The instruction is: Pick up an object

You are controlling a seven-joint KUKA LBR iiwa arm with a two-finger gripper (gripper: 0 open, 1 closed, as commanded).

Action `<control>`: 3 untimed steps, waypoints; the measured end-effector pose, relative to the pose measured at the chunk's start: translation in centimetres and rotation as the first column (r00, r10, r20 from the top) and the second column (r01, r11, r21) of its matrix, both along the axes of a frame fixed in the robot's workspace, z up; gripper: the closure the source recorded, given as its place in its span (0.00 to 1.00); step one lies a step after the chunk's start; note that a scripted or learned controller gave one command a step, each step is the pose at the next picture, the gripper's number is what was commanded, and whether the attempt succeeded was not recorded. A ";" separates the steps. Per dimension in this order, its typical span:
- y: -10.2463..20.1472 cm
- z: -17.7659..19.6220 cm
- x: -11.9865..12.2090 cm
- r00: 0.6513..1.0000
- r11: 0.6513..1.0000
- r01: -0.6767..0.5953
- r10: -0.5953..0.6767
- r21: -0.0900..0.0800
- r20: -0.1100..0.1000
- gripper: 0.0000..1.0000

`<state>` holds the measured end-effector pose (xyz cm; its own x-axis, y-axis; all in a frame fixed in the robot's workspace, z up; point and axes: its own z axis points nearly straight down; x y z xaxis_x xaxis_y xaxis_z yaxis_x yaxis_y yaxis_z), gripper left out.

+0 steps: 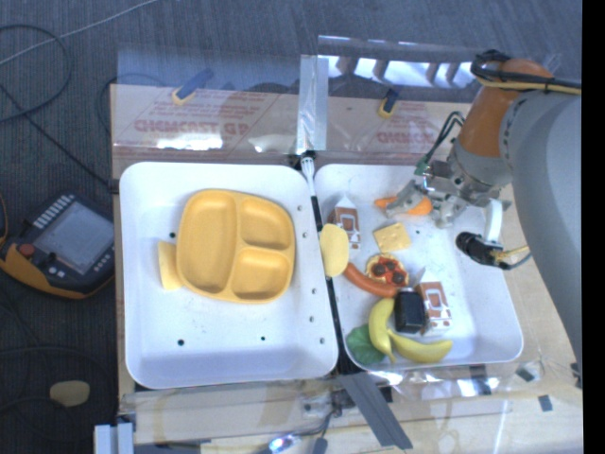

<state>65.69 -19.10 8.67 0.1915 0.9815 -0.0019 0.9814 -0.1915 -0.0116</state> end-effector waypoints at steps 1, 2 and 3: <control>0.9 0.0 0.6 0.997 0.997 -0.074 0.074 -0.011 -0.005 0.00; 1.0 0.6 0.4 0.997 0.997 -0.074 0.074 -0.008 -0.019 1.00; 5.2 0.9 0.6 0.915 0.915 -0.404 0.404 0.008 -0.010 1.00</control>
